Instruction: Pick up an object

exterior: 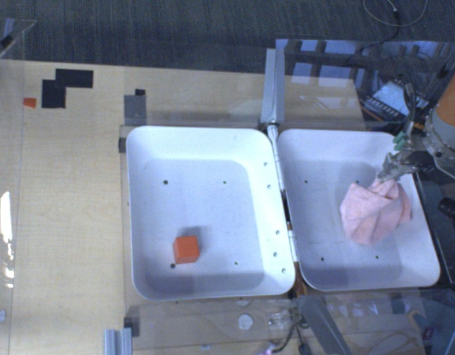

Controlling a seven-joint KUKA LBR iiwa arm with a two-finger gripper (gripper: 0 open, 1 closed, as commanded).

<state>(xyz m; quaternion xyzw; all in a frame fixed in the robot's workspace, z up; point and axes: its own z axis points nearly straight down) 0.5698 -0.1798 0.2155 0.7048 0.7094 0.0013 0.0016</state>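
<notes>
A crumpled pink cloth (371, 213) lies in the right bin (323, 161), toward its right side. My gripper (393, 170) comes in from the right edge and sits at the cloth's upper right corner. Its fingers are pinched on the fabric, which rises to a peak between them. A small orange block (186, 249) rests on the floor of the left bin (149, 198), near the front left, far from the gripper.
A raised divider (281, 198) separates the two bins. The wooden bench (64, 198) stretches to the left, with black markers (63, 86) at its back. Cables and equipment (393, 95) crowd the area behind the right bin.
</notes>
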